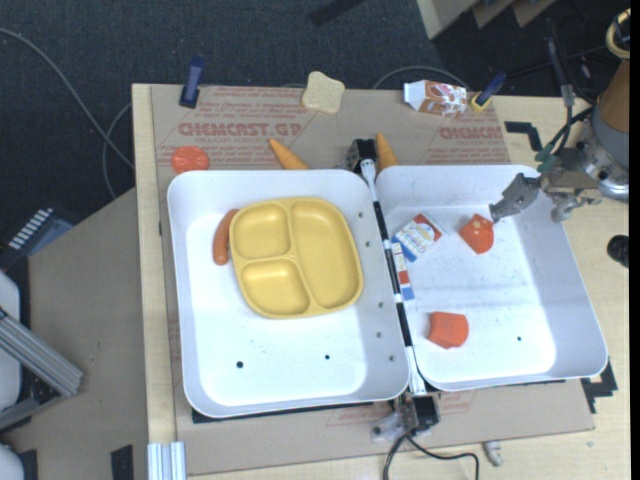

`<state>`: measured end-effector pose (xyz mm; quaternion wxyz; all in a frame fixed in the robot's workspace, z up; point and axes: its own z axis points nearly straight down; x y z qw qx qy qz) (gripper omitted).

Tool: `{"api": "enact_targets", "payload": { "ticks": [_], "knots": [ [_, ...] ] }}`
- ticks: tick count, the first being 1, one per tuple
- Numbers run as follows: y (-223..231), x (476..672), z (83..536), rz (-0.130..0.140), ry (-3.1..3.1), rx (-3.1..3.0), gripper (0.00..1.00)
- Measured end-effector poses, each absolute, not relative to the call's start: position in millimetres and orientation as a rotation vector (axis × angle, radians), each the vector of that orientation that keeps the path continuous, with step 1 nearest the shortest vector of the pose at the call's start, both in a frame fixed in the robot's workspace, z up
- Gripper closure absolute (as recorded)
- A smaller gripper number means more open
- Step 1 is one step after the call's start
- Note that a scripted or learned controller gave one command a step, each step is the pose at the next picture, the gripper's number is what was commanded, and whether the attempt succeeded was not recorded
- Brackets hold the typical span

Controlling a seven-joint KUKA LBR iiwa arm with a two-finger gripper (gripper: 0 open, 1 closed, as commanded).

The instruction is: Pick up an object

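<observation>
The yellow tray point(296, 257) lies in the left bin point(200, 348), and the rest is placed from it. A sausage point(220, 238) touches the tray's left edge. Behind the tray, outside the bins, a carrot point(287, 155) lies on the bench, with a bread slice point(323, 92) farther back. Right of the tray, in the right bin point(560, 318), a small carton point(417, 235) sits near the divider, a red block point(448, 329) lies nearer the front, and a strawberry point(478, 234) sits farther right. The gripper point(503, 204) hangs just above and right of the strawberry, not gripping anything; how wide it is open I cannot tell.
</observation>
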<state>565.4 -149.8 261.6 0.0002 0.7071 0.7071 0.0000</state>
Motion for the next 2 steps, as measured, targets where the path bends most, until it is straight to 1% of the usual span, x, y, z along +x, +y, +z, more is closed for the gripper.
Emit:
{"api": "enact_targets", "payload": {
  "ticks": [1,2],
  "knots": [
    [-186,630.5,173,-0.002,2.221,2.222,0.00],
    [-160,630.3,93,0.004,2.218,2.219,0.00]
  ]
}}
